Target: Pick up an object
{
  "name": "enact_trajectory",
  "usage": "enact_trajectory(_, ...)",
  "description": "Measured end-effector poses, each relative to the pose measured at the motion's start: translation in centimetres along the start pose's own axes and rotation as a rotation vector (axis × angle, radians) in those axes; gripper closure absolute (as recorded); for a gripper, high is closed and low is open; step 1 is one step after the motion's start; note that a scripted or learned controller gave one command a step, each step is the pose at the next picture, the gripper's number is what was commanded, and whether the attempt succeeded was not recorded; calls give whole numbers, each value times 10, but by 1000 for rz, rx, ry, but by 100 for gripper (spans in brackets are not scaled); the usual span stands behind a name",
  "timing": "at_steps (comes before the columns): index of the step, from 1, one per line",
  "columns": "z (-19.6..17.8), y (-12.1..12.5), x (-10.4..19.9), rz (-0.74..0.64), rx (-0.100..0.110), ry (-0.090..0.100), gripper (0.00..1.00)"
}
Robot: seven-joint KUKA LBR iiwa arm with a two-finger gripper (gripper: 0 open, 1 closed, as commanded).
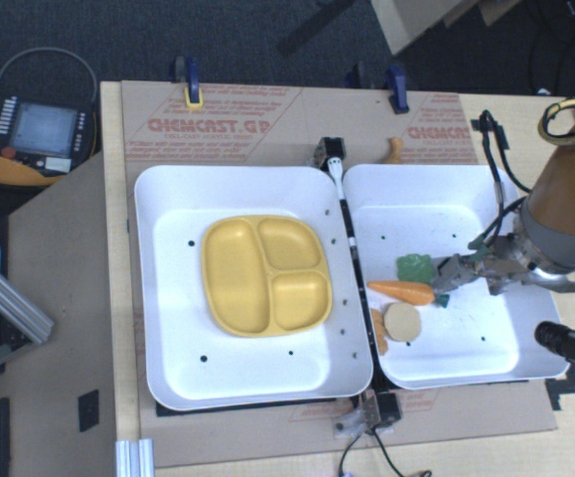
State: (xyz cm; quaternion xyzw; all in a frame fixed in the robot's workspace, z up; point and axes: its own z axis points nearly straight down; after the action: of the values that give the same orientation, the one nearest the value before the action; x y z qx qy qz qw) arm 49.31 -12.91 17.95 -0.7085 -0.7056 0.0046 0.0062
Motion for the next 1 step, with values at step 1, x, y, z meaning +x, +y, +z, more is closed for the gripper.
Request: enact_trajectory(1,-7,3,1,-4,-15,-2,0)
